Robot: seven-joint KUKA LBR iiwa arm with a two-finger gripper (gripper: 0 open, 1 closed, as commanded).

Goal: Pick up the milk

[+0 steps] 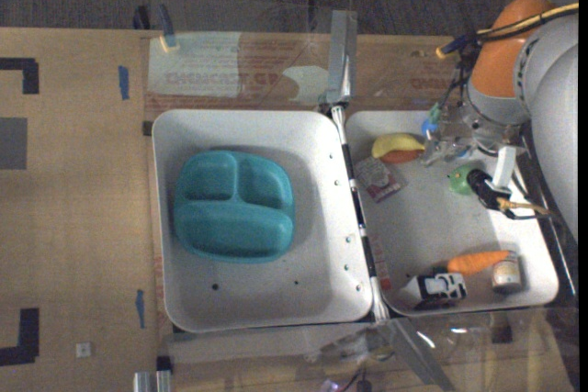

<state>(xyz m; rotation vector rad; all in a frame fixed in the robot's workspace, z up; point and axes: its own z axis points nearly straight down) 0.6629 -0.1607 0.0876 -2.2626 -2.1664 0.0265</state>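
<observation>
Wooden bench top (73,225) with dark carpet along the upper edge of the frame, two shallow white bins side by side. Left white bin (184,289) holds a teal plastic divided tray (234,205). Right white bin (542,285) has the clutter: a yellow banana-shaped toy (397,143) at its upper left, a small greyish flat packet (379,178) just below that, a green round piece (458,182) mid-bin, an orange carrot-shaped toy (480,262) and a small tan can (505,274) at lower right. The small black-and-white milk carton (440,286) lies on its side at the bottom edge of the right bin, just left of the carrot and close to the bin wall. Grey arm with orange band comes in from upper right; its two-finger gripper (447,145) sits over the upper part of the right bin, near the banana, well apart from the milk; cannot tell its state, too small and cluttered with cables. Nothing seen held. Risks, as a judgement: the milk is low against the rim, so a descent could clip the wall or the carrot next to it; lying flat, the carton may slip or get pushed instead of gripped; grabbing the nearby banana by mistake is also possible.
</observation>
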